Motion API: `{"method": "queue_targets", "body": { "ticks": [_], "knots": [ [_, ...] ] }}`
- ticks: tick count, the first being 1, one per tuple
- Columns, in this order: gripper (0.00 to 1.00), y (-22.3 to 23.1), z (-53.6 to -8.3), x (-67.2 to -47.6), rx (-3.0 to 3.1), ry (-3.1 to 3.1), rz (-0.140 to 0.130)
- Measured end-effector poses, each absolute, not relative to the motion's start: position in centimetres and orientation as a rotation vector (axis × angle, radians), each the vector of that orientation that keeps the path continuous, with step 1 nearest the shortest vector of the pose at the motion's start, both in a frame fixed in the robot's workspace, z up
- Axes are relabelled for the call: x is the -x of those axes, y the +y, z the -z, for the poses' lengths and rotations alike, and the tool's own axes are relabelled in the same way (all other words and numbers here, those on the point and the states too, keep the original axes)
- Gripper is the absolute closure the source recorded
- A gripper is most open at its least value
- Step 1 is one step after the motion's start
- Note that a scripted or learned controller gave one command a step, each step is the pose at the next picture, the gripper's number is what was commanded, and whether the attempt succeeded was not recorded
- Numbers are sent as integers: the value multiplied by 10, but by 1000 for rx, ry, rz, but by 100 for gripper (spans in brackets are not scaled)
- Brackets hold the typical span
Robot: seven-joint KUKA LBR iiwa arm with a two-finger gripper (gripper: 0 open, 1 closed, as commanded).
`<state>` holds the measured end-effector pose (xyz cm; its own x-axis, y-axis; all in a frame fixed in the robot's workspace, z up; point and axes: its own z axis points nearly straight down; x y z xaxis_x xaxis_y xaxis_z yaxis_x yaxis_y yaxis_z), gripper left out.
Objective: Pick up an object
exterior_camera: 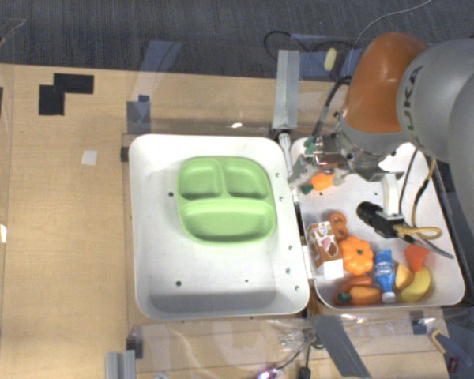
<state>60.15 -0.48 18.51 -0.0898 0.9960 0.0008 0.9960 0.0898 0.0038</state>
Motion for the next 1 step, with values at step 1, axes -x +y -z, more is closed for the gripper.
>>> {"method": "queue_targets", "body": {
  "ticks": [1],
  "knots": [
    [0,-59,-186,-662,-2110,2321,-6]
  ]
}}
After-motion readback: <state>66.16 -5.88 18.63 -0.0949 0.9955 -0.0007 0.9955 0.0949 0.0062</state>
